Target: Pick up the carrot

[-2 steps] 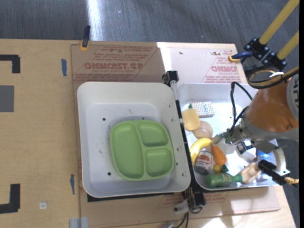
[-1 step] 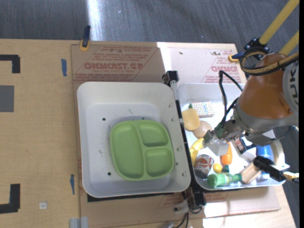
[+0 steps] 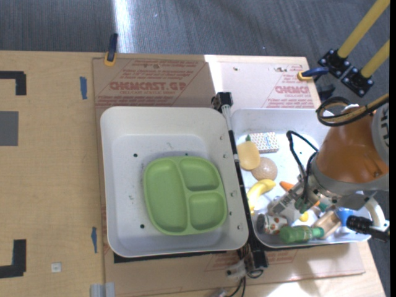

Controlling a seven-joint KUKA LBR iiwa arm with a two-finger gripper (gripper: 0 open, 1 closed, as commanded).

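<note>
End effector [image 3: 296, 198] low in the right white bin [image 3: 250, 117]
The small orange carrot [image 3: 286, 185] lies just beside it, upper left; its grip state I cannot tell

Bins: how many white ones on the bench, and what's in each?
2. The left bin holds a green divided plate. The right bin holds the toy food pile, with the gripper over it; some items may be hidden.

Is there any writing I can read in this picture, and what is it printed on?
"CHEMCAST. G P", red and mirrored, last letters uncertain: left cardboard sheet behind the left bin.
"CHEMCAST", red and mirrored, with smaller lines too blurred to read: right cardboard sheet behind the right bin.
Blue-patterned card in the right bin: too small to read.
</note>
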